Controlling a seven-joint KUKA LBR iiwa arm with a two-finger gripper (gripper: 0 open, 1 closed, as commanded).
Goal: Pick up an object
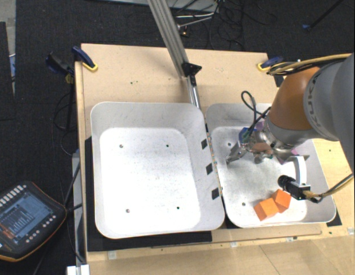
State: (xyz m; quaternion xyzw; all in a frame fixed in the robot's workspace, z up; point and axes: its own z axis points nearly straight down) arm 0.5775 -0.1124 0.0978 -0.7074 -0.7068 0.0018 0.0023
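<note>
A pale wooden bench point(137, 76) on dark carpet point(39, 22) — cables point(223, 16) trailing, a pendant point(22, 217) lower left.

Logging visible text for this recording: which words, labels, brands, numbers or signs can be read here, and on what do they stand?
No text can be read anywhere in the camera view.
Teach pendant: its screen shows rows of writing, too small and blurred to read.
Orange blocks, right bin, left bin, arm and gripper: no markings visible.

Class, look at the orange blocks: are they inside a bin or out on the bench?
Inside. The orange blocks lie on the floor of the right bin, near its front edge, within its raised rim.
</note>
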